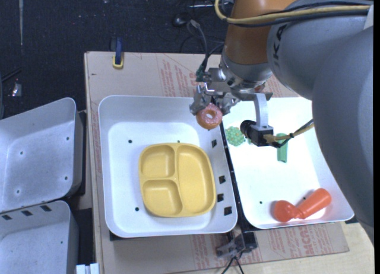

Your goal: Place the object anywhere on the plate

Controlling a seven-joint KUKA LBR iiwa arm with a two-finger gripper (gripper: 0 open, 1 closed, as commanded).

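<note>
Nearest the camera, beyond the bench's front edge, the yellow three-compartment plastic plate [177,179] lies in the left white bin [113,148] with nothing on it. Right of the plate, in the right white bin [297,118], rest an orange carrot-shaped toy [301,205] and, farther back, a small green toy [235,136]. Beyond the plate's far right corner, over the left bin's back rim, the gripper [208,110] is clenched on a pink frosted doughnut-shaped toy [209,117], lifted clear. By my judgement the pick is done; carrying it over the plate, lowering and letting go remain.
</note>
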